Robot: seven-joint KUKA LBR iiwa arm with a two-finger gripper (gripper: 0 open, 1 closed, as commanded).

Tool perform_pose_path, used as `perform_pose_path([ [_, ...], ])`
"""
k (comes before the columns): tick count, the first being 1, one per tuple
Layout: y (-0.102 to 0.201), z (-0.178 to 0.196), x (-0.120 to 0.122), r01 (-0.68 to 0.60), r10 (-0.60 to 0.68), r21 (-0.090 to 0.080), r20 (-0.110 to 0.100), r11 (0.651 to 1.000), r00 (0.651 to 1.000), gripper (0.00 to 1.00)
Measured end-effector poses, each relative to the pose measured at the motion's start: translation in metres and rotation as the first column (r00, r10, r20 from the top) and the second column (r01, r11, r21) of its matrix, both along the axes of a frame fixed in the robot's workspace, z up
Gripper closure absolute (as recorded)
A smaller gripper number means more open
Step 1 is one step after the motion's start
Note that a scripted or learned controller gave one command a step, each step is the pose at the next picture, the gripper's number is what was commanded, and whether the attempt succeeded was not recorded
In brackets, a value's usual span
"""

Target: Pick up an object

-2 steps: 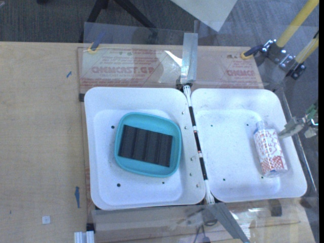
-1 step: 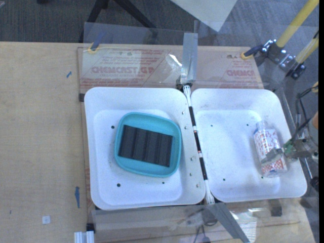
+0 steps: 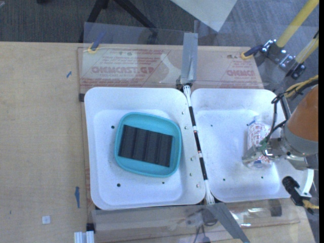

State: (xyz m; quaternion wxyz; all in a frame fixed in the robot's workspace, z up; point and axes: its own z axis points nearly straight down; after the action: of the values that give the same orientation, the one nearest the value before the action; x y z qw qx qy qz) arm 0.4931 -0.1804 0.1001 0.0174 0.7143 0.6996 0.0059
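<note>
White plastic is what meets the eye from the overhead camera: two shallow bins set edge to edge on the pale wooden desk [image 3: 35,135], hemmed in by clear sheets at the back and a grey post where the two rims meet, presumably so nothing wanders off during a try.

Left bin [image 3: 98,184] carries a teal tray [image 3: 148,144] with dark ribbed slats set into it. It lies flat, a little skewed, near the bin's middle, well apart from the arm. Flat and broad like that, it looks an awkward thing for two fingers to take.

Right bin [image 3: 223,181] carries the likelier target, a small crumpled wrapper [image 3: 256,135], white with red and blue print, lying towards the right side of the bin floor. The arm [image 3: 306,120], its orange band just showing, comes in over the right rim, and the end effector [image 3: 260,157] sits low at the wrapper's near end, touching it or very nearly. Silvery parts and the wrapper run together there, so I cannot tell whether it is released or clenched, nor whether anything is gripped. My guess is that the approach is aimed at the wrapper because it lies closest to the arm's side; nothing looks lifted off the bin floor yet, so the pick seems undecided.
</note>
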Motion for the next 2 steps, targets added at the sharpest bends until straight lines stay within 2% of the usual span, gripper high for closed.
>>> perform_pose_path([
  [1, -0.002, 0.009, 0.0, 0.003, -0.003, -0.002, 0.003, 1.0, 1.0, 1.0],
  [2, 0.027, 0.079, 0.075, 0.098, -0.098, 0.015, -0.034, 0.995, 0.995, 1.0],
])
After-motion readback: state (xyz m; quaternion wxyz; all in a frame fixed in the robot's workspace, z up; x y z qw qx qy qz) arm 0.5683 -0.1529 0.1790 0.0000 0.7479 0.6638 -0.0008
